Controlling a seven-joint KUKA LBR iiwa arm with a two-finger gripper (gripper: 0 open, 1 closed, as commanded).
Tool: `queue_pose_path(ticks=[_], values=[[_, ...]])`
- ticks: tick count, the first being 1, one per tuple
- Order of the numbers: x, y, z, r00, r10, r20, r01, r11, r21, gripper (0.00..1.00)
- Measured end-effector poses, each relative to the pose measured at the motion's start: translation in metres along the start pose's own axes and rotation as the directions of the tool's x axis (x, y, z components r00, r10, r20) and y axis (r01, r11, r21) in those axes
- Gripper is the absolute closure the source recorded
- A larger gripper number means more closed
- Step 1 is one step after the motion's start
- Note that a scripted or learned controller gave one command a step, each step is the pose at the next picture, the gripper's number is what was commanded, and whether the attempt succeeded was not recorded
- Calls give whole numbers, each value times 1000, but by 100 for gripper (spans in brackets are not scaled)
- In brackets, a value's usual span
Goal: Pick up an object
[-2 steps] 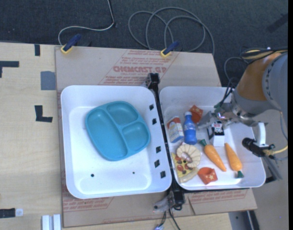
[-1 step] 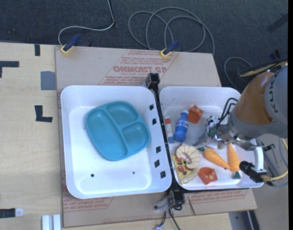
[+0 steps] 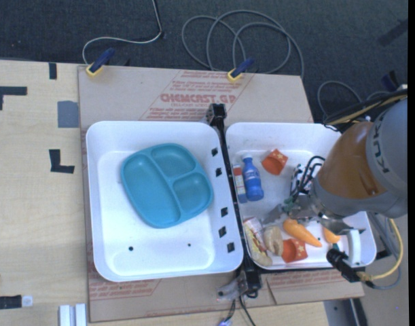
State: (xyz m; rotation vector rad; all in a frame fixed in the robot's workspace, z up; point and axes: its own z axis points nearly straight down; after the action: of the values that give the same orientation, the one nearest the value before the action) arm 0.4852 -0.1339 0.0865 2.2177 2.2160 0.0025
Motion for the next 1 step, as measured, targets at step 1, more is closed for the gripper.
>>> queue_pose_path(ticks=[1], values=[[0, 2, -11, 1000, -1, 2, 1, 1000, -6, 100]])
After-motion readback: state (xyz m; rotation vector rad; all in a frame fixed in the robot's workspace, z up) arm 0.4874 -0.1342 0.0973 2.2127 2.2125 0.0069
